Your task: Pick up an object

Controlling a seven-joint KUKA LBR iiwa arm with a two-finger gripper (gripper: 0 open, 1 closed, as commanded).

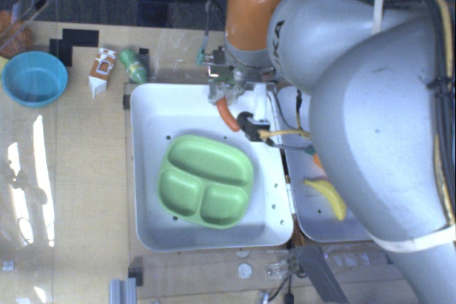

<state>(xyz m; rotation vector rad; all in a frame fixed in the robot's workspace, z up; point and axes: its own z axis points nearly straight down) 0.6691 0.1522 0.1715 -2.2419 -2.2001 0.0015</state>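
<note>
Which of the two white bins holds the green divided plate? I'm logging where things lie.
The left white bin holds the green divided plate; the right white bin, largely under the arm, holds a yellow banana.

green tray (206,181) fills bin (146,153) floor, edges free
</note>
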